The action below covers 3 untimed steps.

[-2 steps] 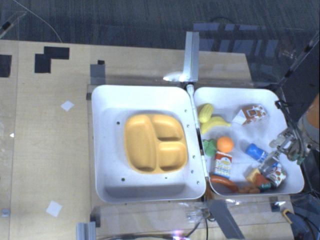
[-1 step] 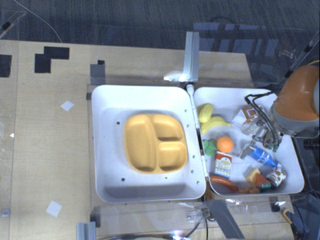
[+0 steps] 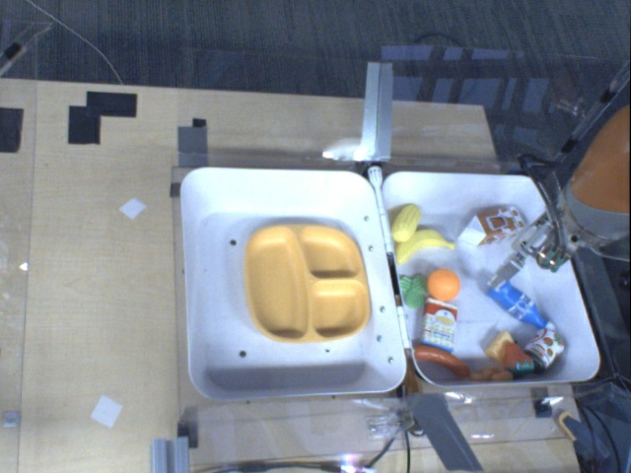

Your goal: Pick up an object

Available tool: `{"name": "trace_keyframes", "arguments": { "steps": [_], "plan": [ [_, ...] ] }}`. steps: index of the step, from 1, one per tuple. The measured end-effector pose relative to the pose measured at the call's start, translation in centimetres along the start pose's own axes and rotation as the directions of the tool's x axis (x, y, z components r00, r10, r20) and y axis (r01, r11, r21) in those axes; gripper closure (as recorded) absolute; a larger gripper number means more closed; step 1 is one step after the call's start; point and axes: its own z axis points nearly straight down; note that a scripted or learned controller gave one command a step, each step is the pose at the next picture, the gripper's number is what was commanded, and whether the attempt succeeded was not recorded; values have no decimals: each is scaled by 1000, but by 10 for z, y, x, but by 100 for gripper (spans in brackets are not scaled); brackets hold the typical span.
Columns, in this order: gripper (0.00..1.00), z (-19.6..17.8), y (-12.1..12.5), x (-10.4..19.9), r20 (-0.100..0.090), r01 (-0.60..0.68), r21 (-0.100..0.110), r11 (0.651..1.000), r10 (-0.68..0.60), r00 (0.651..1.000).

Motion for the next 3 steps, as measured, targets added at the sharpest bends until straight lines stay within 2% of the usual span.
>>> {"name": "trace_keyframes", "arguments": {
  "steps": [1,2,3],
  "plan": [
    [0,13,-26,28,-4,-392,5,920,392,920],
    [0,31,-50,65,3,-556,-5,831,556,831],
    [0,33,-14,16,0,-690,-1,724,690,724]
  ]
}}
